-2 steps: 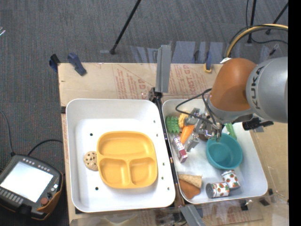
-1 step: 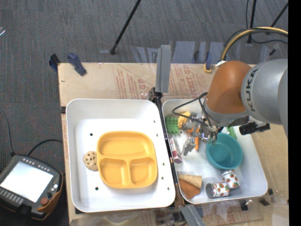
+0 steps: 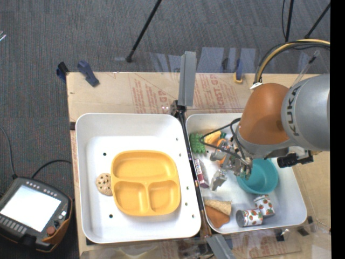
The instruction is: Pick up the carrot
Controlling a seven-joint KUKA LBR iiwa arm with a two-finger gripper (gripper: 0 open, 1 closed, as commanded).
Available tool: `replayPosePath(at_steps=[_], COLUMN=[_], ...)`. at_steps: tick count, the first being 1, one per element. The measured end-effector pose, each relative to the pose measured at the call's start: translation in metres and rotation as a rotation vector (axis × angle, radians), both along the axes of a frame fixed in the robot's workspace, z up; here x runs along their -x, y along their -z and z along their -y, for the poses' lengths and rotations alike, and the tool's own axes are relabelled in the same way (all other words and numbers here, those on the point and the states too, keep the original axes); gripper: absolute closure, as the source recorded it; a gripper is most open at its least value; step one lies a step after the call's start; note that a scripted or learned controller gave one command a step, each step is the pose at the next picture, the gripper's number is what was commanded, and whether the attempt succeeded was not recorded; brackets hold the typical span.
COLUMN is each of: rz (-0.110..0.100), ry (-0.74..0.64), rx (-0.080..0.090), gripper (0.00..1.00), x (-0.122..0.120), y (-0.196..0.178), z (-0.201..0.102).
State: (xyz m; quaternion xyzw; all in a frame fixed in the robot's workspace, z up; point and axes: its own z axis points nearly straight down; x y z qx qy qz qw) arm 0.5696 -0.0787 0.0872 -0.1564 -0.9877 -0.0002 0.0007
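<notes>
The carrot (image 3: pixel 211 138), orange with a bushy green top, lies at the far left of the right bin (image 3: pixel 299 198), close to the wall between the bins. My gripper (image 3: pixel 230 175) hangs over the middle of that bin, a little to the right of the carrot and nearer the camera, not touching it. Its fingers (image 3: pixel 218 180) stand open with nothing between them. The grey and orange wrist hides part of the bin behind the gripper.
A teal bowl (image 3: pixel 263 178) sits just right of the gripper. Two printed cans (image 3: pixel 249 217), a toast wedge (image 3: pixel 218 210) and a slim packet (image 3: pixel 199 172) lie in the right bin. The left bin (image 3: pixel 89 144) holds a yellow divided plate (image 3: pixel 145 183) and a cookie (image 3: pixel 104 184).
</notes>
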Motion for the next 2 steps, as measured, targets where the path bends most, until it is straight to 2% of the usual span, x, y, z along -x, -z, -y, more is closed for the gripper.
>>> replayPosePath(at_steps=[1, 2], rz=[0.001, 0.020], ry=[-0.007, -0.022], rx=[0.000, 0.005], gripper=[1.00, 1.00], x=[-0.001, -0.041], y=[-0.010, -0.144], z=[-0.001, 0.059])
